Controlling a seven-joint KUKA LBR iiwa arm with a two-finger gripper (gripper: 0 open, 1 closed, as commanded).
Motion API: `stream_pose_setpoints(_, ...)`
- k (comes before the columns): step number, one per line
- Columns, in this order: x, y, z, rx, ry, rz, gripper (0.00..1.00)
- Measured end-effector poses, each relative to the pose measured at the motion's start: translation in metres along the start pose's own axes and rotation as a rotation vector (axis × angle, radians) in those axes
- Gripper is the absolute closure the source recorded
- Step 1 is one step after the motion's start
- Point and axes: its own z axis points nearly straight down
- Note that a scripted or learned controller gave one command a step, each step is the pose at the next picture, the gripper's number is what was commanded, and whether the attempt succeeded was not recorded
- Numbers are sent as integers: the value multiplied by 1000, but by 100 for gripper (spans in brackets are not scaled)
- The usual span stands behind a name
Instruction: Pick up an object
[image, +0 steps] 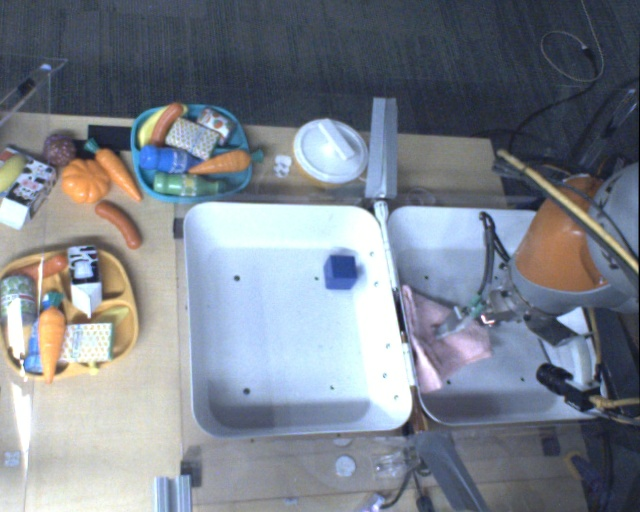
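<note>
Reaching into the right-hand shallow white bin (520, 400), my gripper (478, 312) touches the crumpled pink cloth (445, 340) at its upper right edge; whether it grasps, I cannot tell.

1. The arm (600, 235) is grey, with a broad, rounded orange band (553, 250) above the wrist.
2. Below the band sits a grey wrist ring.
3. The gripper (478, 312) is small, of dark metal.
4. Thin dark cables (488, 250) run along the wrist.
</note>
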Motion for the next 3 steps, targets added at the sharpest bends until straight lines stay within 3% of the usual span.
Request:
stream_pose_setpoints(1, -3, 2, 0, -1, 1, -66, 0)
stream_pose_setpoints(2, 12, 33, 0, 1, -1, -22, 0)
stream_pose_setpoints(3, 14, 36, -11, -4, 1, -25, 100)
